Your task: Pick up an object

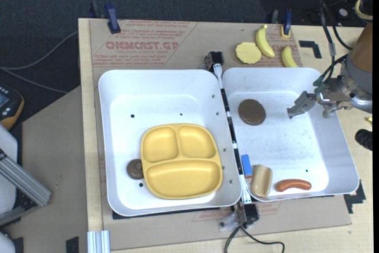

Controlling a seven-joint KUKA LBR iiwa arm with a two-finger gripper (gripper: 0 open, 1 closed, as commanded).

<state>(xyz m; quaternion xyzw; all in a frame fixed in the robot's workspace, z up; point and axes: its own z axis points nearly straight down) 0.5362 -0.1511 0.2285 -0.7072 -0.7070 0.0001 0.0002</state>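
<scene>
Two shallow white plastic bins sit side by side on the bench: the left bin (115, 127) and the right bin (331, 151). The left one holds two things: a yellow plastic tray with three compartments (179, 160), lying flat near the middle, and a small dark brown round disc (135, 169) touching the tray's left edge. The right one holds four loose things: a flat brown round cookie-like disc (252, 112) at its far left, a tan plastic cup lying on its side (261, 180) at the near left corner, a small blue block (246, 163) just beside the cup along the dividing wall, and an orange-red toy sausage (293, 185) lying lengthwise by the near wall, right of the cup. On the bench beyond the right bin lie two yellow toy bananas (266, 42) (289, 57) and one pale yellow flat scalloped piece (249, 53). The grey gripper (300, 105) hangs over the far part of the right bin, right of the brown disc and apart from it; I cannot tell how its claw is set, and nothing shows in it.
</scene>
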